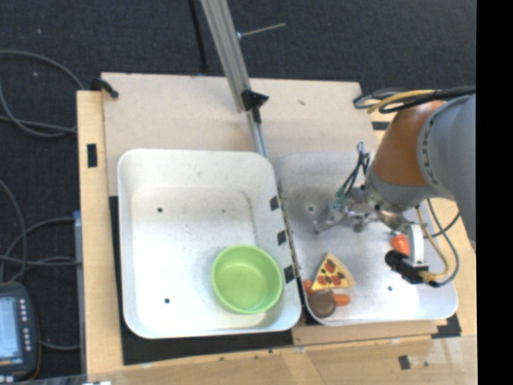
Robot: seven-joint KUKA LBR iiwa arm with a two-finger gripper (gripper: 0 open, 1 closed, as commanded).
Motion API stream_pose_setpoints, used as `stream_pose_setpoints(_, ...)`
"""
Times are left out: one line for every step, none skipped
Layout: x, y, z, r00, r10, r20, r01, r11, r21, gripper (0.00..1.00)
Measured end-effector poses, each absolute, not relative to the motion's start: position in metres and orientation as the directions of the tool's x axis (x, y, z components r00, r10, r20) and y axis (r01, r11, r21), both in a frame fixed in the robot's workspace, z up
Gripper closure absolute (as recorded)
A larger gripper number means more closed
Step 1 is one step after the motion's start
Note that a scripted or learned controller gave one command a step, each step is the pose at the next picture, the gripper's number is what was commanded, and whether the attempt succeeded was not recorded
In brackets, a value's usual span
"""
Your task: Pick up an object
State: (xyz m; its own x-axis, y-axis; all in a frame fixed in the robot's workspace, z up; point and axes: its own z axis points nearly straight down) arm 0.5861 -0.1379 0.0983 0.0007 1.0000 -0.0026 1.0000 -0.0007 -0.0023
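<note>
A lime-green bowl [247, 278] sits in a white bin [152, 191]; the pizza slice [331, 273] is yellow, red-spotted.

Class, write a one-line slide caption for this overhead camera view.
Grey arm's gripper over right white bin near toy pizza slice; round green plastic bowl in left white bin.

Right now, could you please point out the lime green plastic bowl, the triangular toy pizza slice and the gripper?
lime green plastic bowl [247, 278], camera view, its inside bottom.
triangular toy pizza slice [332, 274], camera view, middle of its topping face.
gripper [337, 217], camera view, between its fingertips.
</note>
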Motion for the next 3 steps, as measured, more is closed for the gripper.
stream_pose_setpoints(0.588,-0.138,0.112,0.004,1.000,-0.001,1.000,-0.004,0.004,1.00)
stream_pose_setpoints(0.587,-0.145,0.175,0.003,1.000,-0.001,1.000,-0.003,0.008,1.00)
stream_pose_setpoints(0.583,-0.143,0.238,-0.003,1.000,-0.001,1.000,0.003,0.009,1.00)
